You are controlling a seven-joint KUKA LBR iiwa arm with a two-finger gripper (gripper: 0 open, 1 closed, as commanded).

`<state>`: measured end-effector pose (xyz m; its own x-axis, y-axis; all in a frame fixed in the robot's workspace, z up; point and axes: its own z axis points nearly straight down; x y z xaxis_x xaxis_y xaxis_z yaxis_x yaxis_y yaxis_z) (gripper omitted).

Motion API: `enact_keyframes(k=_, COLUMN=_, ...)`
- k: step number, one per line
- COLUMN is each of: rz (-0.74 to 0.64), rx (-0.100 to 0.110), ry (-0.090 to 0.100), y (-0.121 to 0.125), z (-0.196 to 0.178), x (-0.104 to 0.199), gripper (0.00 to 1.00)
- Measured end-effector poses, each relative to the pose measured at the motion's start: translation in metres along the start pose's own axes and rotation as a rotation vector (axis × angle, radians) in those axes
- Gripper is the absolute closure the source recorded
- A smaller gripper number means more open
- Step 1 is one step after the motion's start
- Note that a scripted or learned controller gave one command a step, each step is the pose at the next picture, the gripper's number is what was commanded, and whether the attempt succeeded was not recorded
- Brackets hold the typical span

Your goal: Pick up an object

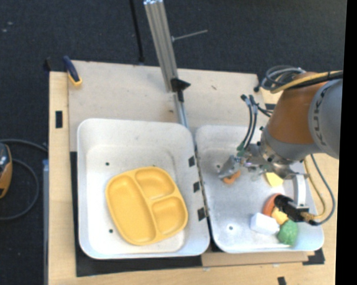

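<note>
Where the fingers (231, 168) hover, small orange lump (229, 179), smooth white bin (226, 141).

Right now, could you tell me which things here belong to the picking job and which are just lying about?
Job:
tool
orange piece by the tool
green toy
white block
yellow piece
right bin

Lying about:
yellow tray
left bin
blue-and-yellow clamp
</note>
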<state>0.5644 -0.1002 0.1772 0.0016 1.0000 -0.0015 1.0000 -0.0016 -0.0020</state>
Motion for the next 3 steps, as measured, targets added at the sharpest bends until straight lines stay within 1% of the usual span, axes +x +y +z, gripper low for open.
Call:
enact_keyframes(k=1, rz=0.0, rx=0.002, ry=0.0, y=-0.003, z=0.063, x=0.0, gripper=0.0)
enact_keyframes(k=2, rz=0.006, rx=-0.004, ry=0.001, y=-0.002, z=0.049, x=-0.002, gripper=1.0)
enact_keyframes(k=3, rz=0.004, rx=-0.01, ry=-0.001, y=0.003, z=-0.01, x=-0.013, gripper=1.0)
